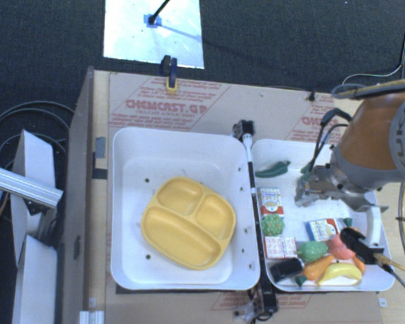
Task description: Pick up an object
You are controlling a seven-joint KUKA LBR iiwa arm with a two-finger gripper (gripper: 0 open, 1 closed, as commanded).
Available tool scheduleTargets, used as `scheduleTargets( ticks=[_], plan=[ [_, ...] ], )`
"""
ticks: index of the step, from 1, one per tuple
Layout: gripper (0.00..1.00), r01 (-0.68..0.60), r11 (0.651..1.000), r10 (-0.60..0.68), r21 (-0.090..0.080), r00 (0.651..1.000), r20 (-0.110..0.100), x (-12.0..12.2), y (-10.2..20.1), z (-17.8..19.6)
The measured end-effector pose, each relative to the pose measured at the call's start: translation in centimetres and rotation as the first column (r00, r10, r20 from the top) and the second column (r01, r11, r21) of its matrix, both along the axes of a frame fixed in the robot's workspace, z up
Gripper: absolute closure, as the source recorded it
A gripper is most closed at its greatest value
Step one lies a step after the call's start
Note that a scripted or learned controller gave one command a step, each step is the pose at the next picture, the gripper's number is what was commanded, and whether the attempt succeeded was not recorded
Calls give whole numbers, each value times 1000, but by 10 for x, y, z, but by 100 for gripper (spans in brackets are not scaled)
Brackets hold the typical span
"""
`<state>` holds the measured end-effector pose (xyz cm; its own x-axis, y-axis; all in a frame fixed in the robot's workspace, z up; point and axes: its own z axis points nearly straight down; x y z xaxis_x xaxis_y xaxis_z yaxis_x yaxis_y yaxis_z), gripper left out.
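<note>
My gripper (311, 190) hangs over the middle of the right bin (295, 151), with the grey and orange arm reaching in from the right. Just left of it lies a green chili pepper (273, 169). Below it sits a blue and white carton (320, 229). Down the bin's left side are a small juice carton (270, 197), a green leafy vegetable (272, 224) and another carton (279, 247). Along the front edge lie a black object (286, 268), a green vegetable (313, 251), an orange carrot (317, 267), a yellow banana (341, 272) and a red item (341, 247). Nothing shows between the gripper's parts.
The left bin (129, 188) holds a yellow divided plate (188, 222). A ridge (252, 195) divides the two bins. Cardboard (192, 102) lies under both bins, with a black and yellow clamp (169, 72) at its back edge.
</note>
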<state>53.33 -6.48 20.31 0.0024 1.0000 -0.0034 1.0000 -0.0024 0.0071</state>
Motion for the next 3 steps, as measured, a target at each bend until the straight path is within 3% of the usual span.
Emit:
scheduleTargets(
  ticks=[1,2,3],
  plan=[
    [0,-4,1000,4,3,1000,-5,-2,3,-1],
    [0,2,1000,-2,2,1000,-7,-32,-47,0],
    [0,-1,1000,1,7,1000,0,-44,-31,-121]
  ],
)
